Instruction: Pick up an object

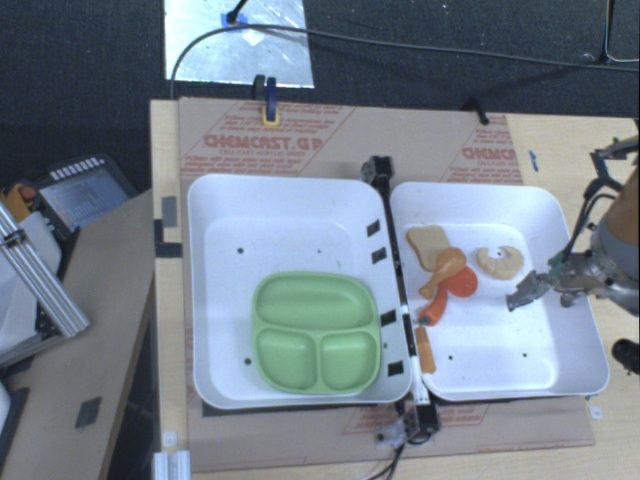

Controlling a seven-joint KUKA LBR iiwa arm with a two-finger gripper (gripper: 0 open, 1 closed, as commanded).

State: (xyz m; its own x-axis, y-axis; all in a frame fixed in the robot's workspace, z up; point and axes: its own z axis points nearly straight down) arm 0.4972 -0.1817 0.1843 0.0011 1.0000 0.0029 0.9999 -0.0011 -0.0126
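Note:
The right white bin [500, 363] holds several toy food pieces. A tan slice [426, 242] lies at its upper left, with an orange piece [446, 266] and a red piece [461, 284] just below it. A beige curled piece [498, 261] sits near the middle. A small red-orange piece [432, 312] and an orange stick [424, 350] lie by the bin's left wall. My gripper [522, 296] hangs low over the bin's right half, just below and to the right of the beige piece, with nothing seen in it.
The left white bin [290, 218] carries a green three-compartment plate [316, 330]. A black clip strip [385, 258] joins the two bins. The grey arm [605, 268] comes in over the right bin's right rim. Cardboard lies under both bins.

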